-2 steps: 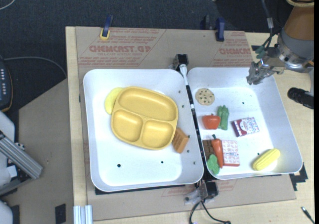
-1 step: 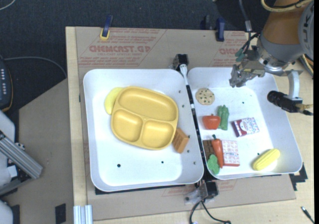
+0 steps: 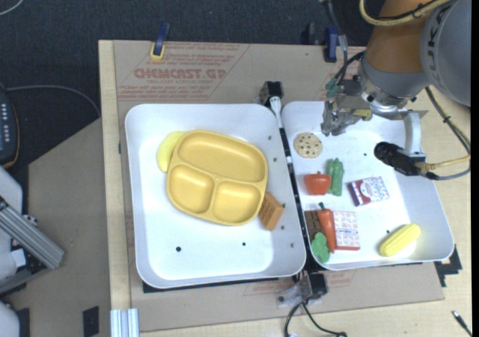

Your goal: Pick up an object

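The right bin (image 3: 426, 201) holds a round cookie (image 3: 307, 145), a red pepper (image 3: 317, 183), a green vegetable (image 3: 335, 176), a dark red packet (image 3: 368, 191), a carrot (image 3: 325, 229) beside a white-and-red packet (image 3: 345, 229), and a yellow corn cob (image 3: 399, 240). My gripper (image 3: 334, 123) hangs over the bin's far left part, just up and right of the cookie. Nothing shows between its fingers.
In the left bin (image 3: 150, 246) lies a yellow divided plate (image 3: 216, 176) with a yellow piece (image 3: 166, 150) under its left edge and a brown block (image 3: 271, 213) at its right. A black ridge (image 3: 284, 150) separates the bins. Cables trail at the arm's right.
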